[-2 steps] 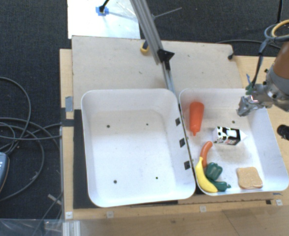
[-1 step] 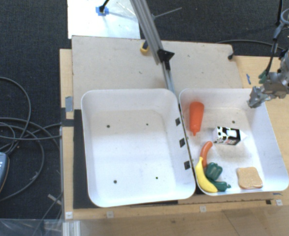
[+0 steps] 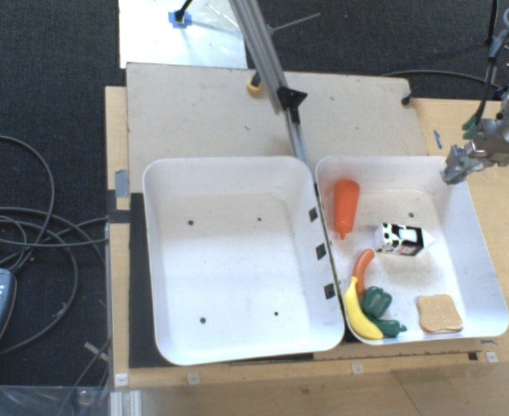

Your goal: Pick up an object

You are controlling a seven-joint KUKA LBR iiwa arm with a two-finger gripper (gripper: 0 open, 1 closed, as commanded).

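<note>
Objects in the right bin (image 3: 484,267), none with readable writing: one carrot (image 3: 346,204), banana (image 3: 358,310), green pepper (image 3: 379,304), bread slice (image 3: 439,313), black-and-white carton (image 3: 401,238); gripper (image 3: 456,171) jaws' state can't be told.

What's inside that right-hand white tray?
The right bin holds an orange carrot, a black-and-white toy, a slice of bread, a banana and a green pepper. The pepper covers part of the banana.
</note>
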